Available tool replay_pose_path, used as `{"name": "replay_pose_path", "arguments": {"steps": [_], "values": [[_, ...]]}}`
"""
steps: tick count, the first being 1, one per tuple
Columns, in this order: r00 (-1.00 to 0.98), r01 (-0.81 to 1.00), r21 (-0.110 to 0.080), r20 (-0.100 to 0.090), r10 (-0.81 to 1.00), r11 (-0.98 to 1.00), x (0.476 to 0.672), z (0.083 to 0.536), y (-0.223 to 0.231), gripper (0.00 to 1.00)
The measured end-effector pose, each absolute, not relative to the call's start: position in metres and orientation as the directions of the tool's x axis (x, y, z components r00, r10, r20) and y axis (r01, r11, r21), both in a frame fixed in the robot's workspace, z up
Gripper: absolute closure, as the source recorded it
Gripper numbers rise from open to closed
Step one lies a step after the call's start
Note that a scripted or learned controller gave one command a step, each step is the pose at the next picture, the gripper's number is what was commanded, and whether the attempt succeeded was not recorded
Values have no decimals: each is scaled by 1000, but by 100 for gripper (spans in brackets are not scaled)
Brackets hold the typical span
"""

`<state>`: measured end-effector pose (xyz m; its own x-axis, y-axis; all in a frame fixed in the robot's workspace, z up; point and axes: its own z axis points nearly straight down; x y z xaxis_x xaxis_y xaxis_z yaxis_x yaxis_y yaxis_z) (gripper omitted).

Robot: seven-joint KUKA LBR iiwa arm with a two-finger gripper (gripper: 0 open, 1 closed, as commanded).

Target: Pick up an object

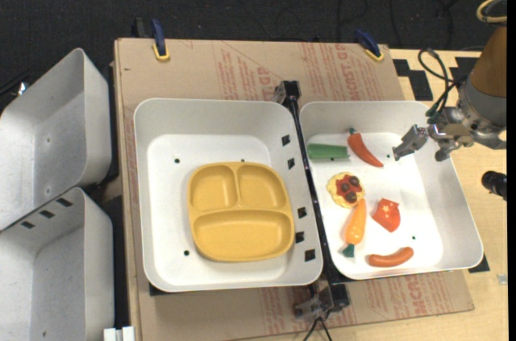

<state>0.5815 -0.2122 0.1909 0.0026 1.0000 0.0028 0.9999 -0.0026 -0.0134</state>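
The right bin (451, 194) holds several toy foods. A green block (327, 151) and a red chili (364, 150) lie at its far side. A small pizza (347, 188), an orange carrot (355, 222) and a red pepper piece (387, 214) sit in the middle, and a sausage (390, 256) lies near the front wall. My gripper (426, 147) hovers over the bin's far right part, right of the chili and apart from it. It is open, its two dark fingers spread with nothing between them.
The left bin (161, 170) carries a yellow divided plate (240, 211). A black divider (305, 186) runs between the bins. Two white tubs (48, 170) stand left of the cardboard-covered bench (226, 65). Cables lie on the dark floor behind.
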Motion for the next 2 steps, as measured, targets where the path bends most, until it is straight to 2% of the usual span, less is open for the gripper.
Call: {"name": "replay_pose_path", "arguments": {"steps": [1,2], "values": [[-1,1000,0,0,1000,1,585,199,-212,0],[-3,1000,-4,1,1000,3,587,143,-202,0]]}}
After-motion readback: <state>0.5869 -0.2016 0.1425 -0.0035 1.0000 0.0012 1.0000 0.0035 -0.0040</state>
